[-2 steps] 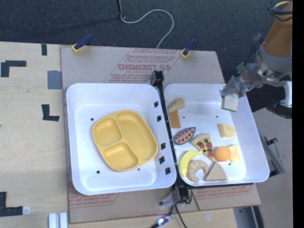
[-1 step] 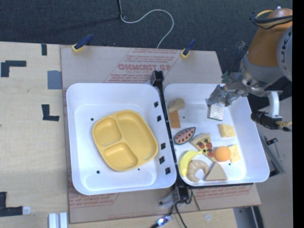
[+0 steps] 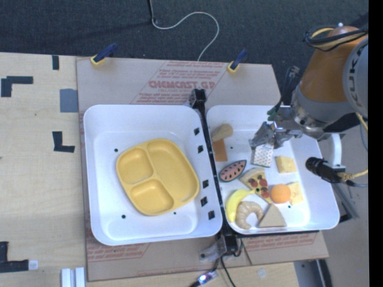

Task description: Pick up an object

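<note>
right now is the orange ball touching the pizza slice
Touching. The camera view shows the orange ball pressed against the pizza slice, with no bin floor between them.

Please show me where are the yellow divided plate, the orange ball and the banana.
yellow divided plate (image 3: 157, 176): camera view, on the ridge where its three compartments meet.
orange ball (image 3: 280, 194): camera view, on the middle of its round top.
banana (image 3: 235, 200): camera view, on its curved yellow body, left of the croissant.

The grey arm with the orange band (image 3: 330, 64) enters from the right, wrist angled downward and leftward. Its two-finger metal pincer (image 3: 264, 141) points down at a slant.
</note>
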